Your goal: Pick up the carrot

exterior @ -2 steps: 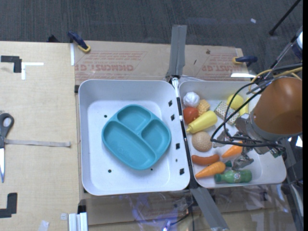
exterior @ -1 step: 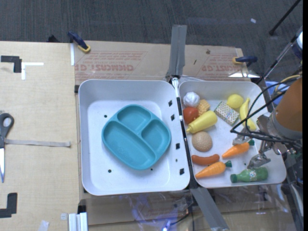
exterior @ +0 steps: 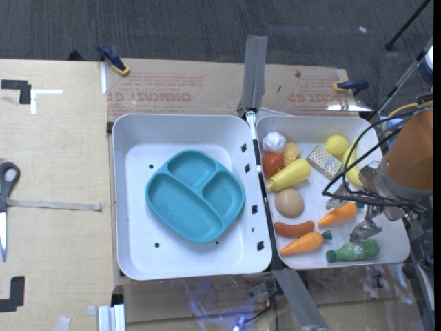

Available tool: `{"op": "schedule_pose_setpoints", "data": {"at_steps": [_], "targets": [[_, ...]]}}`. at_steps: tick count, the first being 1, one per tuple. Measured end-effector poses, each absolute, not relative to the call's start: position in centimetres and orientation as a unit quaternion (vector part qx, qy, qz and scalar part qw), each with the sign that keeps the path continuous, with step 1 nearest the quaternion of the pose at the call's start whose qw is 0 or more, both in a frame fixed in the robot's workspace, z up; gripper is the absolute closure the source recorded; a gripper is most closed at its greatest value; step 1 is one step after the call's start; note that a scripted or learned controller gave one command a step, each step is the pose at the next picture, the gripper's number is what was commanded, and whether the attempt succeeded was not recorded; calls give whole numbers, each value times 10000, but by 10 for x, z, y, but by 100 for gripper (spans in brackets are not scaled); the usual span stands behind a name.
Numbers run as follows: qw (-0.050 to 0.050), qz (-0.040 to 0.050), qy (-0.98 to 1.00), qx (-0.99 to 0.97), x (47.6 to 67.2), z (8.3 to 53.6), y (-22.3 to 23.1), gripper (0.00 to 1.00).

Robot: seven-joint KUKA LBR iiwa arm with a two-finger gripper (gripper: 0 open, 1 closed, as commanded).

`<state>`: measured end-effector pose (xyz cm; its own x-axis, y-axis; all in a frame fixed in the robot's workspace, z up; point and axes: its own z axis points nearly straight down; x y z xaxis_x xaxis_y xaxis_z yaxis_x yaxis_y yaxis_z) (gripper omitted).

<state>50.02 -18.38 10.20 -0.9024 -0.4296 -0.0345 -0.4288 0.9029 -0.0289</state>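
left bin (exterior: 124, 185): white and shallow, with a teal tray (exterior: 196, 195) lying at its centre.
right bin (exterior: 396, 254): crowded with toy food; a garlic (exterior: 274, 141) at 11 o'clock, a tomato (exterior: 273, 163) just below it, a corn cob (exterior: 289, 174) beside that, an egg (exterior: 289, 201) near the middle, a lemon (exterior: 336, 145) at 1 o'clock.
sausage (exterior: 293, 228): red-orange, at 7 o'clock in the right bin, just above the near carrot.
carrots: two. one carrot (exterior: 302, 243) lies flat at 6 o'clock, green stub pointing to 3 o'clock, well apart from the arm. a second carrot (exterior: 337, 214) lies tilted near 4 o'clock, close under the cables.
handling: looks like a light, stiff plastic toy, smooth and tapered (so likely to slip toward the thin tip). i would take it across the thick middle, fingers square to its long axis.
bottle (exterior: 353, 251): green, at 5 o'clock, just right of the near carrot.
gripper (exterior: 364, 229): at 4 o'clock over the right bin, between second carrot and bottle; fingers blurred among cables, so i cannot tell their state. nothing seen held.
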Motion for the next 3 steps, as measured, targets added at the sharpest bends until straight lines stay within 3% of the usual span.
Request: {"op": "schedule_pose_setpoints", "data": {"at_steps": [1,3], "targets": [[156,-78,9749,-2222,499,110,-182,100],[211,-103,9742,-2246,505,129,-181,100]]}}
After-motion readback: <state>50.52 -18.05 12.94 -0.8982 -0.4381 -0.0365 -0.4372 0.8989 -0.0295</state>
